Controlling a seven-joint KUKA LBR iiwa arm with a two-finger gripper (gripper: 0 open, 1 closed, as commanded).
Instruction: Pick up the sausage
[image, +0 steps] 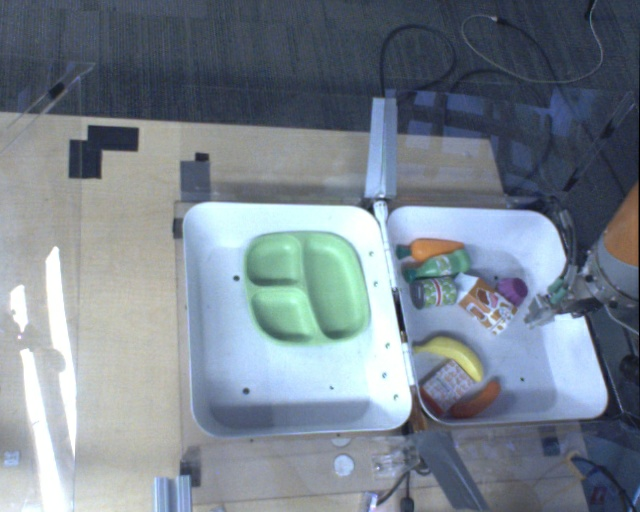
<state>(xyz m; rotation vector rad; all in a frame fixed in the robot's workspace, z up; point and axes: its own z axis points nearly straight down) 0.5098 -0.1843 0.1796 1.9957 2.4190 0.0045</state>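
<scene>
- The sausage (477, 401) is lying in the right bin (575, 385), at its near edge, just beside the banana (452, 354) and touching a small printed box (447, 383).
- The pincer (548, 303) is hovering at the same bin's right side, well apart from the sausage; whether it is open or closed, I cannot tell.
- A green divided tray (305, 286) is sitting in the left bin (215, 380).

Two white bins (200, 300): one green plate (305, 285); beside it one carrot (437, 247), two cans (437, 281), one banana (453, 354), one sausage (478, 400), two packets (487, 303).
</scene>
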